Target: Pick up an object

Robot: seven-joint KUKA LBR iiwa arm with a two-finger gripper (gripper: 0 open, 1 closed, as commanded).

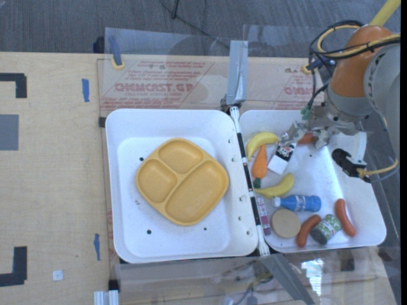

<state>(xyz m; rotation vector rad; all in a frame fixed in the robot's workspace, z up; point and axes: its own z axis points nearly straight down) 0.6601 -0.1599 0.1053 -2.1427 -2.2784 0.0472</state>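
My gripper [303, 134] hangs over the back of the right bin [375, 224], under the orange wrist band. Just left of it and below lies a small white packet with a black and red end [282, 157], close to the gripper's tip; whether they touch is unclear. A small orange bit [308, 139] shows at the gripper's tip. Around the packet lie two yellow bananas [261, 140] [280, 186] and an orange carrot [260, 162].
Nearer the front of the right bin are a blue bottle [300, 203], a tan round disc [285, 223], two red sausages [308, 230] [345, 216] and a green can [327, 229]. The left bin [121, 170] bears a yellow divided plate [182, 181]. A black cable part [346, 162] hangs beside the arm.
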